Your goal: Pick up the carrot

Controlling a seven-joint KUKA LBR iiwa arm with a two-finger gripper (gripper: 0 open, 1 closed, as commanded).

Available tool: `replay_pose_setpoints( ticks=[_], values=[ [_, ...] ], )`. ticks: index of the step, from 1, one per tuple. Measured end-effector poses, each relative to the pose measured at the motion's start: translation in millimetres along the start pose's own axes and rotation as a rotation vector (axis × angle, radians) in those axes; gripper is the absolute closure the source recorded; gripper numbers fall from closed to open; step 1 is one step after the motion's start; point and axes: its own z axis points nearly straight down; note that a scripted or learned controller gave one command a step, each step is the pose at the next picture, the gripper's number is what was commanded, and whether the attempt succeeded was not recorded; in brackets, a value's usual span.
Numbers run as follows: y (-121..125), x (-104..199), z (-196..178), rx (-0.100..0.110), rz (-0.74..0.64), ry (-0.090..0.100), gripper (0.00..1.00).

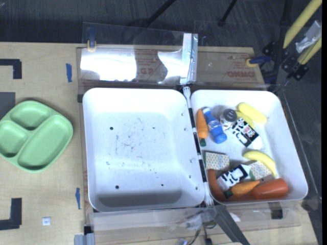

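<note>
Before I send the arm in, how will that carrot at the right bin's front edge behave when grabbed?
The carrot looks like a smooth, tapered toy, so probably stiff and light but slippery. It lies wedged against the red pepper and a black-and-white box, so it may drag them along or roll free.

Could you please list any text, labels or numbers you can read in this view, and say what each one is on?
Red lettering on the cardboard sheet behind the bins: there, but too blurred to read.
Black-and-white print on the upper carton in the right bin: too small to read.
Black-and-white print on the lower packet: too small to read.
Nothing else bears legible text.
</note>
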Motion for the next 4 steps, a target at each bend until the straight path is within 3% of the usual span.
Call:
replay_pose_setpoints(
  ticks=[2,4],
  values=[
    [0.0,0.0,0.0,0.0,0.0,0.0,0.0],
    [0.2,-1.2,-0.1,-0.001,-0.441,0.001,0.0]
  ],
)
